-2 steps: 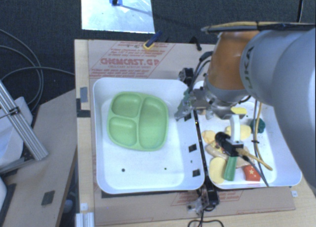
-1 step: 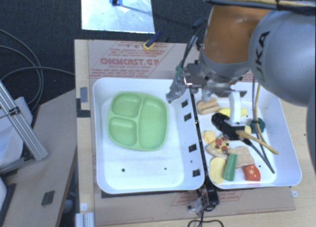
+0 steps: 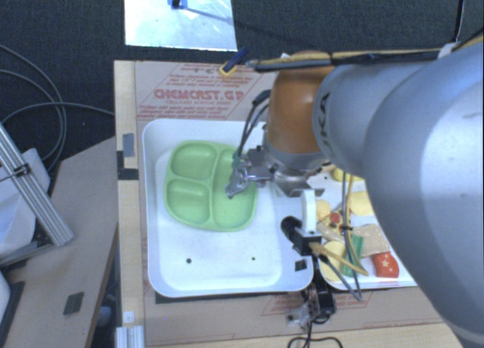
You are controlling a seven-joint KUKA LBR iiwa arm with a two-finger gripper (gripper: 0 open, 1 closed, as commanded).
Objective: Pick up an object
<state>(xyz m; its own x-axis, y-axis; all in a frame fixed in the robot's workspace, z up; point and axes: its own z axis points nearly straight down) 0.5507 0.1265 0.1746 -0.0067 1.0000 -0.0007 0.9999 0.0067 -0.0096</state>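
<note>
A green divided plate is seen lying in the left white bin. The gripper is poised at its right edge; the jaws' opening cannot be told. The approach step is judged underway; a closing on the rim is called for next.

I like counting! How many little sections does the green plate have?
3 show on the green plate in the left bin: one top left, one bottom left, one right, partly under the gripper.
</note>
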